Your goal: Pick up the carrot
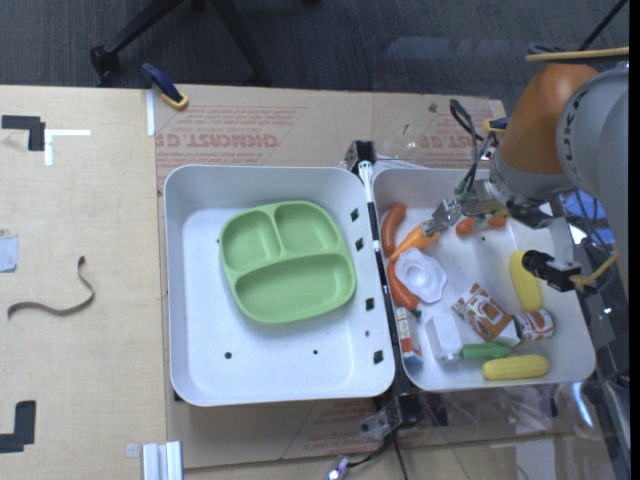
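1. The carrot (412,238) lay in the right bin (570,363), near its upper left corner, tilted, with its thick end toward the green divided plate (288,262).
2. The jaws (458,211) hung just right of the carrot's upper tip; I could not tell whether they were open or closed, or whether they touched it.
3. Right of the carrot lay a white cup (423,278) and a snack packet (484,313).
4. Farther from the plate lay two corn cobs (524,280), one upright, one flat.
5. The plate sat in the left bin (190,368).
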Tool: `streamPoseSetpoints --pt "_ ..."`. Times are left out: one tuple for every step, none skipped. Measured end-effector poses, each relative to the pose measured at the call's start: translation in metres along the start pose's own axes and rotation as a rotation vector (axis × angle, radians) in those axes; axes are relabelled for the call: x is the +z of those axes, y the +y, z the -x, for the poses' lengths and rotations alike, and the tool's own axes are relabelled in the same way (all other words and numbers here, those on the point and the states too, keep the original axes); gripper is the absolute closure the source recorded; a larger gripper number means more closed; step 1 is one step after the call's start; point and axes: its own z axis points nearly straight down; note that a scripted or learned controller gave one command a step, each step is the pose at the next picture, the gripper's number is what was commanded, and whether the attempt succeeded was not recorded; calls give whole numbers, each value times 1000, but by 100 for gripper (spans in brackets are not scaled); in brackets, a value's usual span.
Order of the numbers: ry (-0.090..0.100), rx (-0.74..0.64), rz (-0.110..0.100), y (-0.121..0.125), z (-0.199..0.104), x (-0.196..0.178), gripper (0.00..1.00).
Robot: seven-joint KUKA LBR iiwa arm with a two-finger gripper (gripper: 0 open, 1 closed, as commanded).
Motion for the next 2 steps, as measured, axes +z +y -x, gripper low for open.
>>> streamPoseSetpoints --pt "1 44 0 -2 -25 1 0" --pt "8 294 -30 16 -30 14 0"
